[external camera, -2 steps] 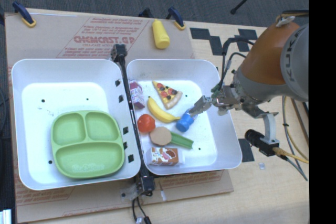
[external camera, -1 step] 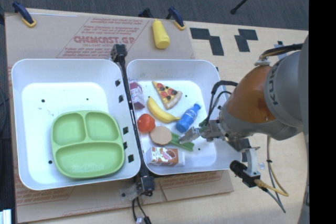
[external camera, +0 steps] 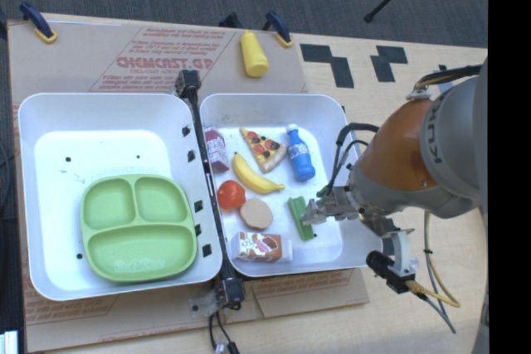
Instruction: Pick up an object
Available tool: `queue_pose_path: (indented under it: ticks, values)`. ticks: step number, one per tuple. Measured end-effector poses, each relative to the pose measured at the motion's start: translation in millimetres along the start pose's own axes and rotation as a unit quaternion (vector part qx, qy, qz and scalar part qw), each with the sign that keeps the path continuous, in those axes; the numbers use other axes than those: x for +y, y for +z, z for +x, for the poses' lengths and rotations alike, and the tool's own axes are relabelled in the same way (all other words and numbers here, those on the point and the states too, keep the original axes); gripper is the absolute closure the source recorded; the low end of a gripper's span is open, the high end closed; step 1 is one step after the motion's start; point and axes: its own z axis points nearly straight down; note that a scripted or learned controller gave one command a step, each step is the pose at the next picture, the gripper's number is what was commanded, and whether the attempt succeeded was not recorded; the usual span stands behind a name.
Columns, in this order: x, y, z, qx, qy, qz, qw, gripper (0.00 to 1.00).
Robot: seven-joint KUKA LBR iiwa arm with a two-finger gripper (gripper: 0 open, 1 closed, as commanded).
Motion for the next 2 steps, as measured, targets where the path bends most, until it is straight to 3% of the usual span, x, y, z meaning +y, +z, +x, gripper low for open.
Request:
queue_pose_path:
  ticks: [1, 2]
  values:
    - [0, -123, 36, -0.001, 0.003, -0.001, 1.0, 1.0]
    - [72, -142, 11, -0.001, 0.003, -0.001, 1.0, 1.0]
